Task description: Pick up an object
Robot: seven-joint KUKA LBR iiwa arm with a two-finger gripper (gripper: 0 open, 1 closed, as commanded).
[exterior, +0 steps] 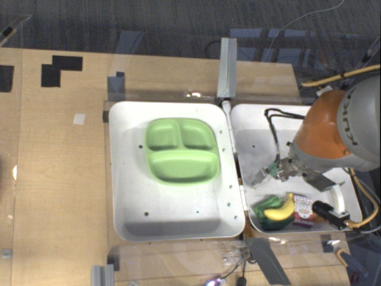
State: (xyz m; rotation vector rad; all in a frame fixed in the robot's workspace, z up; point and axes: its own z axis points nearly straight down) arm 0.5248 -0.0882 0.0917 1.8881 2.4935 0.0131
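Observation:
The right bin [256, 130] holds a small pile at its front edge. In it lie a yellow banana [280, 210], a green item [267, 202] tucked against the banana's left side, and a white, red and purple packet [302, 208] on its right. My gripper [266, 174] hangs low over the middle of this bin, just above and behind the pile, pointing left. Nothing shows between its tips. The orange band and grey wrist [324, 136] cover the bin's right half.
In the left bin [128, 207], a green divided plate [181, 151] lies toward the back. A metal divider [233, 159] separates the two bins. Black cables [277, 121] loop over the back of the right bin.

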